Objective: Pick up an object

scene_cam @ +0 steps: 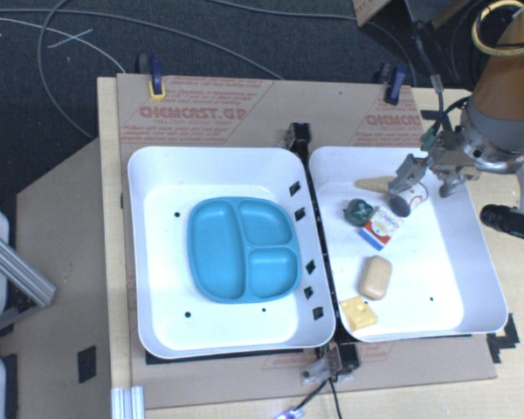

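The right bin (454,278) holds several small objects: a tan wedge (372,183) at the back, a dark green lump (359,209), a red, white and blue packet (382,226), a beige oval block (375,278) and a yellow piece (358,312) at the front rim. My gripper (422,180) hangs over the back of this bin, just right of the tan wedge and above the packet. A grey cylindrical part (405,196) reaches down from it towards the packet. Whether it touches anything is unclear.
The left bin (157,304) holds a blue divided plate (244,249). A black divider with clips (307,234) runs between the bins. Blue clamps (156,75) hold the board at the back. The arm (505,103) stands over the right bin's back right corner.
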`<control>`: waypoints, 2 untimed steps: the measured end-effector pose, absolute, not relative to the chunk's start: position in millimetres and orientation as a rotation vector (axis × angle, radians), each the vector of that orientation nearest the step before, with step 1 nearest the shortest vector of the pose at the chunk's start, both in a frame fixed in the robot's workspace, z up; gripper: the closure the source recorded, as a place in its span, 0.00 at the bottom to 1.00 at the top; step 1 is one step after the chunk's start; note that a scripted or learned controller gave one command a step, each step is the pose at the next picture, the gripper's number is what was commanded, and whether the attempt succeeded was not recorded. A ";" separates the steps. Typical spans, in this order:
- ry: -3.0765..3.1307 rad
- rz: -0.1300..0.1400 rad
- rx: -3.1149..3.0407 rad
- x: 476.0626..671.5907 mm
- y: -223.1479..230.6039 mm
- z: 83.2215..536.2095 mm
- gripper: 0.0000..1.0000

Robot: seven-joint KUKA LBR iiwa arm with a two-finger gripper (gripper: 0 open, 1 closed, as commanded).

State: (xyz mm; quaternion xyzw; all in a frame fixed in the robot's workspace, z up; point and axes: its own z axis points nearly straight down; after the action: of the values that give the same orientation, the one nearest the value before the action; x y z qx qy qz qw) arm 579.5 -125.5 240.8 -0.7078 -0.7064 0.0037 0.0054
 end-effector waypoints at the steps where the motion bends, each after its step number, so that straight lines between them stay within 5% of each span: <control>1: -2.221 0.001 -2.220 581.8 -125.4 246.9 0.00; 2: -2.216 0.006 -2.217 580.8 -122.8 183.5 0.00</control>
State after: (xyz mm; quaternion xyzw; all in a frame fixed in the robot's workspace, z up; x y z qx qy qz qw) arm 580.8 -122.8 183.5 -0.7072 -0.7070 0.0018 0.0036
